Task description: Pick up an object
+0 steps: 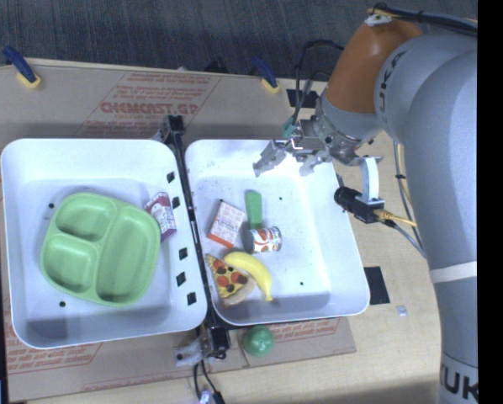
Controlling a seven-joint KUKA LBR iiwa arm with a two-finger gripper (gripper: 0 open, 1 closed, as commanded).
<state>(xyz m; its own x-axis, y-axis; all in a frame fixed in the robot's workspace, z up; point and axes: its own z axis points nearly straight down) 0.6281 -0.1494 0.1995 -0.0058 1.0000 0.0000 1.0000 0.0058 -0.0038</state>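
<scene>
My gripper (pixel 287 158) hangs over the far edge of the right bin (pixel 336 251), its fingers spread open with nothing between them. Below it in that bin lie a green cylinder (pixel 253 208), a small red-and-white can (pixel 267 240), a pink-and-white packet (pixel 227 223), a yellow banana (pixel 254 272) and a pizza slice toy (pixel 225 279). The objects cluster in the bin's left half, nearer the camera than the gripper.
The left bin (pixel 33 310) holds a green divided plate (pixel 100 247) and a small red-and-white wrapper (pixel 161 212) by the divider. A green ball (pixel 256 340) sits on the cardboard outside the right bin's near edge. The arm's grey body (pixel 436 141) fills the right side.
</scene>
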